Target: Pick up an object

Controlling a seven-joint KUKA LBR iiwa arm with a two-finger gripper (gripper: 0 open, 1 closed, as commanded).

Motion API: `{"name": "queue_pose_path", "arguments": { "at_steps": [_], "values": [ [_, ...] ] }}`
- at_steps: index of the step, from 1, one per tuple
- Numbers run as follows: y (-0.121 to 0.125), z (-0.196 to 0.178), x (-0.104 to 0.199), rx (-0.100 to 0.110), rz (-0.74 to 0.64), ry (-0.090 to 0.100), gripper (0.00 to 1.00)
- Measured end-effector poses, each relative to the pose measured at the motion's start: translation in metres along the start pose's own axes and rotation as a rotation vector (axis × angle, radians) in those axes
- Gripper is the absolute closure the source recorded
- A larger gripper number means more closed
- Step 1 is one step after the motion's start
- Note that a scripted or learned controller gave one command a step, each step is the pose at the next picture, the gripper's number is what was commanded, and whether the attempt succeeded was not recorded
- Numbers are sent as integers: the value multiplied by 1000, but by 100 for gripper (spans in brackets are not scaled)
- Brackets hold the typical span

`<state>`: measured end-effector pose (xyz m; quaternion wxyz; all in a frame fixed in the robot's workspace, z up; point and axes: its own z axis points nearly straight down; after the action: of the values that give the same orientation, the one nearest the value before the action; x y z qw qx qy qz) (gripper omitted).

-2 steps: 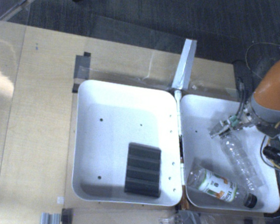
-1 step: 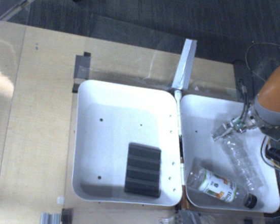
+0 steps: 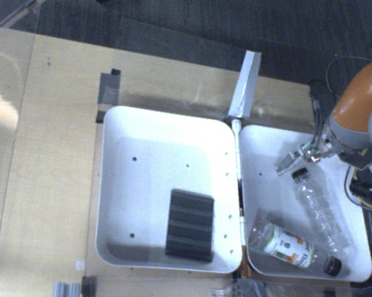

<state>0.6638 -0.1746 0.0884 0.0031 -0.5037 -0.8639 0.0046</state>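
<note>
My gripper (image 3: 292, 166) hangs over the upper part of the right bin (image 3: 267, 148), open, with nothing between its fingers. Just below and right of it lies a crumpled clear plastic bottle (image 3: 319, 211), running diagonally toward the bin's right wall. A second bottle with a green and white label (image 3: 288, 247) and a black cap lies along the front of the same bin. In the left bin (image 3: 122, 170) a black ribbed block (image 3: 191, 224) rests flat near the front wall.
The grey arm with its orange band (image 3: 363, 100) reaches in over the right bin's far right corner. A metal strip (image 3: 245, 84) stands behind the divide between the bins. Cables lie at the right edge.
</note>
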Motion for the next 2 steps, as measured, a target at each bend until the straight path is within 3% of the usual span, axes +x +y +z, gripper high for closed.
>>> {"name": "queue_pose_path", "arguments": {
  "at_steps": [1,2],
  "values": [
    [-1,0,-4,6,-53,4,0],
    [-7,1,-9,12,-195,4,0]
  ]
}}
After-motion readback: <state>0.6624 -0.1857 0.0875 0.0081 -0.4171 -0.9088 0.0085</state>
